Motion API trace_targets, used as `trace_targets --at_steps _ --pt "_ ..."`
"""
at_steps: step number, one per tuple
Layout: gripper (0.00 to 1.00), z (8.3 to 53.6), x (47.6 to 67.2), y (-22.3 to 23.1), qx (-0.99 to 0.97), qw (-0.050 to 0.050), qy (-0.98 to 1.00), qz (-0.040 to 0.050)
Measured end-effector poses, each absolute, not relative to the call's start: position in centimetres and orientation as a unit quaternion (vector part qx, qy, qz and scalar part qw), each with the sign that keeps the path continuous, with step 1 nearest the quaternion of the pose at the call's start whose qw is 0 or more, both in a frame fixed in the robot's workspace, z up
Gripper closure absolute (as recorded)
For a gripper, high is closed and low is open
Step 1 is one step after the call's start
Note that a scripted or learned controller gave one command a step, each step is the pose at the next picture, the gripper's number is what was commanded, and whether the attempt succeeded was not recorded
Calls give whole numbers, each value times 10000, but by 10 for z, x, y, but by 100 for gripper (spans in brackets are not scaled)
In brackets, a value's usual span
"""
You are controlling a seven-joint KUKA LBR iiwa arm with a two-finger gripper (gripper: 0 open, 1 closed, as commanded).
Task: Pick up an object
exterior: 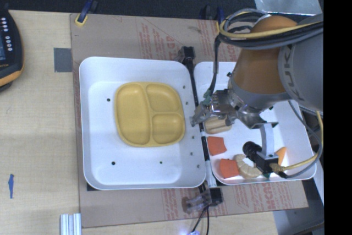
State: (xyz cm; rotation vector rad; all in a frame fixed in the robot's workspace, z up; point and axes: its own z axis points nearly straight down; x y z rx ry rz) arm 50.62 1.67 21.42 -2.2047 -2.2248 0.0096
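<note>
My gripper [212, 114] hangs low over the left side of the right bin [300, 124], close to the wall between the two bins. Directly beneath it, partly covered by it, is a tan rounded object [218, 126]. Whether the gripper touches or holds that object is hidden by the wrist. Nearer the front of the same bin lie an orange-red block [216, 145], a second red piece [227, 168], a beige ring-shaped thing [248, 168] and a small orange wedge [282, 154].
The left bin [93, 118] holds a yellow divided plate [149, 113] lying flat near its middle. The arm's bulky grey and orange body [269, 69] covers most of the right bin's back half. A handheld controller [8, 47] rests at the bench's left edge.
</note>
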Motion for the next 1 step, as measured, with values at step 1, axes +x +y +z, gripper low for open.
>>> trace_targets --at_steps 1 --pt "0 191 563 -37 -7074 -6 -7068 14"
